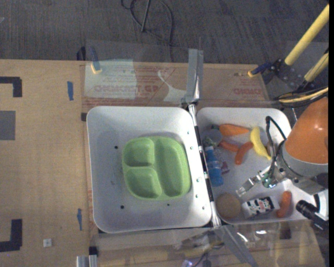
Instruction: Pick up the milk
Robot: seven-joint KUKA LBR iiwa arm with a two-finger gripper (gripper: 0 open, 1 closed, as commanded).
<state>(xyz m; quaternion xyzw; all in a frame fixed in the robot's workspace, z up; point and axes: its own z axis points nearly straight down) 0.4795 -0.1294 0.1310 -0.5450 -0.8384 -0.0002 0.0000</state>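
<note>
Gripper [254, 182] over right bin [237, 116], just above milk [260, 206] by the bin's near edge; grip state indiscernible. Bare floor between.

Green tray [156, 168], seemingly black-and-white milk [260, 206], white bins [104, 130].

A brown wooden bench [42, 172] is seen from above. Black marks [11, 86] and small blue tape bits [70, 89] are stuck on it. A dark grey floor [62, 26] is seen past the far edge, and black cables [141, 15] are laid across it. Soft, even light is spread over it all.
</note>
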